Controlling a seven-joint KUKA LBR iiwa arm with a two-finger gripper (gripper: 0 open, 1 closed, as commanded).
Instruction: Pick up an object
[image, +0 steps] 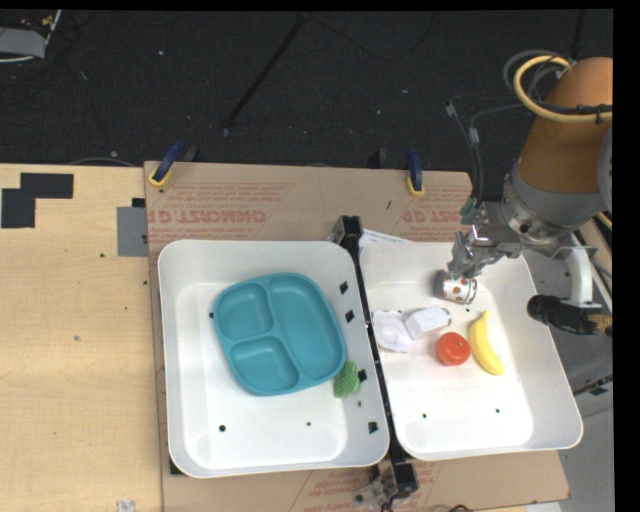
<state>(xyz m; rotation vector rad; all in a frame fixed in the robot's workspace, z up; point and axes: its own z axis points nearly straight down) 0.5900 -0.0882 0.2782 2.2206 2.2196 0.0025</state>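
Fingers of the metal gripper point down over the right bin, their tips just above or touching a small silvery object with red marks; whether they are spread or pinching it cannot be told. Near it lie a smooth yellow banana, a round orange-red fruit and crumpled white pieces. The left bin bears a glossy teal divided plate, with a small green piece beside it.

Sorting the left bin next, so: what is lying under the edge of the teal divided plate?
A small green object pokes out at the teal divided plate's lower right corner, on the left bin's floor. The plate hides anything further beneath it.
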